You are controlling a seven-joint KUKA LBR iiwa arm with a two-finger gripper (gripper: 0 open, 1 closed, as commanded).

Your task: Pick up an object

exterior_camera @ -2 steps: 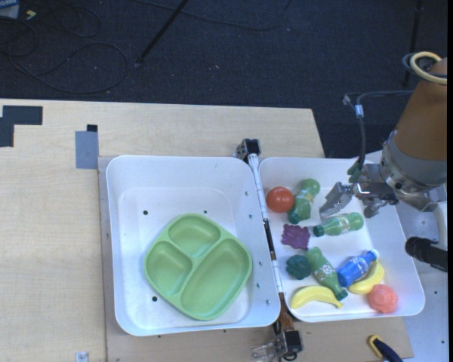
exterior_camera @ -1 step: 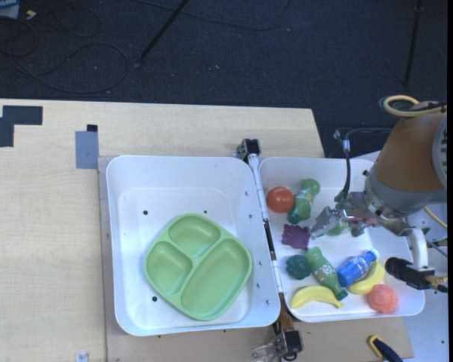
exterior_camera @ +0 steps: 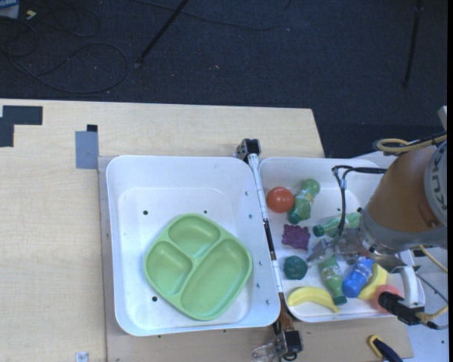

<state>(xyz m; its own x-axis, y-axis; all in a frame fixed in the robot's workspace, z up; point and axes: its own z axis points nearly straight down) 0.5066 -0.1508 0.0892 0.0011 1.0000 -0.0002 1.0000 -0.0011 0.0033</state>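
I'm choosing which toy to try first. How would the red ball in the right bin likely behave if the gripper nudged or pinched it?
The red ball looks round and smooth, so it would probably roll when nudged. It lies apart from the green bottle, with bare bin floor around, so little would stop it. Pinched off-centre, it might squirt out.

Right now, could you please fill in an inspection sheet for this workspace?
Surface: wooden bench bearing two white bins side by side.
Job's things: right bin holds a red ball, a green bottle, a purple toy, a dark green ball, a banana, a blue bottle and other small items.
Clutter: left bin holds a green divided plate.
Gripper: gripper low in the right bin among the toys; open or shut cannot be told.
Cables: black cables on the dark floor; a black cable looped by the arm.
Surroundings: dark carpet beyond the bench.
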